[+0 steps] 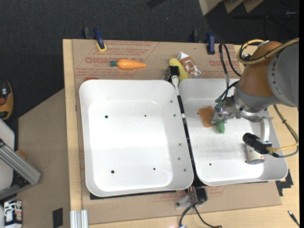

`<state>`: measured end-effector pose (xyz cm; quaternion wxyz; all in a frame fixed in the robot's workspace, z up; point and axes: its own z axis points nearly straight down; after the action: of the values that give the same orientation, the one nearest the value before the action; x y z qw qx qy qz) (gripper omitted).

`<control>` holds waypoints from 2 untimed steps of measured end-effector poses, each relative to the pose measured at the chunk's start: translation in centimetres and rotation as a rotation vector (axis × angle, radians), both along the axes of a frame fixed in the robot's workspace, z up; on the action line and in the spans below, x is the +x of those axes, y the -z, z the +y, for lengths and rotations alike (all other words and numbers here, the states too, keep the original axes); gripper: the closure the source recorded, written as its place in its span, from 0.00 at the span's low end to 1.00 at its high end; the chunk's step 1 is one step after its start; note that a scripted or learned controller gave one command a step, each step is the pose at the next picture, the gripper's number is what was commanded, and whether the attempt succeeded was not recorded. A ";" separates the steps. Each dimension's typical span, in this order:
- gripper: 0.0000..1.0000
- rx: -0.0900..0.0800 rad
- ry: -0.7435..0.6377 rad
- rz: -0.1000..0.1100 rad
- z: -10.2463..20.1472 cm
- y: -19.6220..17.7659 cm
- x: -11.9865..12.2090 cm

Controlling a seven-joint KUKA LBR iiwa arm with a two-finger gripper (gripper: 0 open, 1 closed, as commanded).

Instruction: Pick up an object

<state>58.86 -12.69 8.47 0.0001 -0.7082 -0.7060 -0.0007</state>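
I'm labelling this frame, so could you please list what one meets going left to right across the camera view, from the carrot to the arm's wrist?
Carrot → yellow banana-like toy → brown and white carton → brown flat piece → small green item → gripper.

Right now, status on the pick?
Gripper down in right bin, over a green piece. Brown piece just left of it. Nothing seen held. Carrot outside bins, behind left bin.

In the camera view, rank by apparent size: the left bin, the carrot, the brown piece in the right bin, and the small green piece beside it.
1. left bin
2. carrot
3. brown piece
4. green piece, partly hidden by the gripper, so its size is unsure.
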 end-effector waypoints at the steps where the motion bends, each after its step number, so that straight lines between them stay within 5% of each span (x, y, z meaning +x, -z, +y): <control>1: 1.00 0.000 -0.001 0.001 0.5 -5.8 -2.9; 2: 1.00 -0.002 -0.009 -0.009 3.6 -5.6 7.1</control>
<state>65.92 -9.14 14.03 -0.0039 -0.7048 -0.7094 -0.0031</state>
